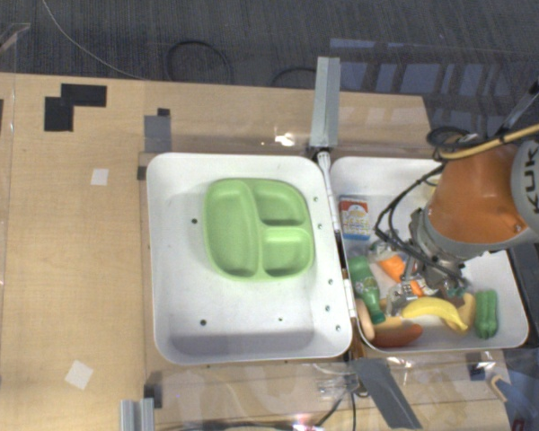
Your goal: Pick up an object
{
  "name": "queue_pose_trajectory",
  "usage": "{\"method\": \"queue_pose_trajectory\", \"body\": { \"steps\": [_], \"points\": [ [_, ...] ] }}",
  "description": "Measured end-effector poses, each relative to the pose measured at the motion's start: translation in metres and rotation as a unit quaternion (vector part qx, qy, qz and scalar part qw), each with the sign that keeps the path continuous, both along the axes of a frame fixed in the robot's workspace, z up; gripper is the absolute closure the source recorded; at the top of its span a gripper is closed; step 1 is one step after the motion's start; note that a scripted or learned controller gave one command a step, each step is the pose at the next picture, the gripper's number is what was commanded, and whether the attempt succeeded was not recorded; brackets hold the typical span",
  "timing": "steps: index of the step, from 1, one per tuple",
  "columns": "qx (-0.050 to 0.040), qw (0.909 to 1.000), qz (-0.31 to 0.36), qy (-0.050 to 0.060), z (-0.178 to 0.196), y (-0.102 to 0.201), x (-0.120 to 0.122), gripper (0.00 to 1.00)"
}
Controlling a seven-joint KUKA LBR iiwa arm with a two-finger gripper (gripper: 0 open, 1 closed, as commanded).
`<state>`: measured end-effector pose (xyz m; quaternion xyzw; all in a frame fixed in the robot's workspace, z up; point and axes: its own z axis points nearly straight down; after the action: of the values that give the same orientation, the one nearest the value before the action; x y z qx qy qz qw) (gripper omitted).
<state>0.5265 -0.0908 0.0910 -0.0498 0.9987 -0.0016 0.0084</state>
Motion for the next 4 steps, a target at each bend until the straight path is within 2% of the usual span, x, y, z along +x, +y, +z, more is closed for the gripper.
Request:
{"method": "queue_pose_trajectory", "body": {
  "steps": [1,2,3,4],
  "points": [
    [-0.0005,1.0,0.003,-0.007,0.013,0.001,0.004,1.0],
    [-0.0004,1.0,0.003,-0.006,0.013,0.002,0.004,0.0],
    [-0.0002,0.9999,0.013,0.0,0.0,0.003,0.01,0.0],
    [0.0007,0.9999,-0.012,-0.001,0.0,0.004,0.005,0.0]
  ]
}}
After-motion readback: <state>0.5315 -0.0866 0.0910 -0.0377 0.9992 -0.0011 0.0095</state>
